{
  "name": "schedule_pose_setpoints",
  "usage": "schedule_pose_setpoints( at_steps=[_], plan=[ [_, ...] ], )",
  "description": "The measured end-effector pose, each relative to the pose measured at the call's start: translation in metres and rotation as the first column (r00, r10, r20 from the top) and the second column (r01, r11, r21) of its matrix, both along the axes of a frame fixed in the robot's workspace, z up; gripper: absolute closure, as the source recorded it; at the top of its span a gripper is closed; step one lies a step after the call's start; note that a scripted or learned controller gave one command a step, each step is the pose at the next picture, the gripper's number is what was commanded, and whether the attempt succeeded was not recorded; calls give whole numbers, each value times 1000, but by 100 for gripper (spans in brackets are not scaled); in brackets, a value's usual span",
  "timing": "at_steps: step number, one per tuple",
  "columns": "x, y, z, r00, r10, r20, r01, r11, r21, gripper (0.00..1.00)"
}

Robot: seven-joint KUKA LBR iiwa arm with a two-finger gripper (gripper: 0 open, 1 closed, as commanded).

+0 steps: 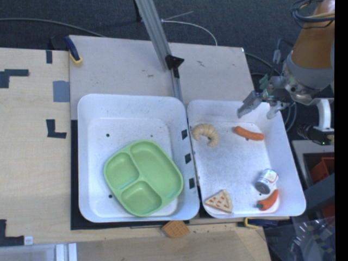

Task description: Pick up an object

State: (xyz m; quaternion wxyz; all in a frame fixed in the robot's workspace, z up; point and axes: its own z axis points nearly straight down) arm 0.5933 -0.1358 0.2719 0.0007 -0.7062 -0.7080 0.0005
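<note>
Sausage [249,133] sits just below the jaws, nothing grabbed yet

The gripper [259,105] hangs over the far rim of the right bin [287,162] with jaws spread wide, holding nothing, so I'd call this the approach step. Next it needs to drop straight down and straddle the sausage. Plenty of bare floor around it; the croissant [206,134] is off to the side, but that bin wall is close behind.

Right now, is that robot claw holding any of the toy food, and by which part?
Nothing is held. The gripper hangs open above the right bin's far edge, near the hot dog but apart from it.
</note>
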Motion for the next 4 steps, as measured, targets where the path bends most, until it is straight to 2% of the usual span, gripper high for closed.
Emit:
schedule_pose_setpoints(
  at_steps=[1, 2, 4],
  plan=[
    [0, 0, 0, 1000, 0, 0, 0, 1000, 0, 0],
    [2, 2, -64, 1000, -1, -6, 1, 1000, 0, 0],
    [5, 4, -181, 1000, -1, -4, 1, 1000, 1, 0]
  ],
)
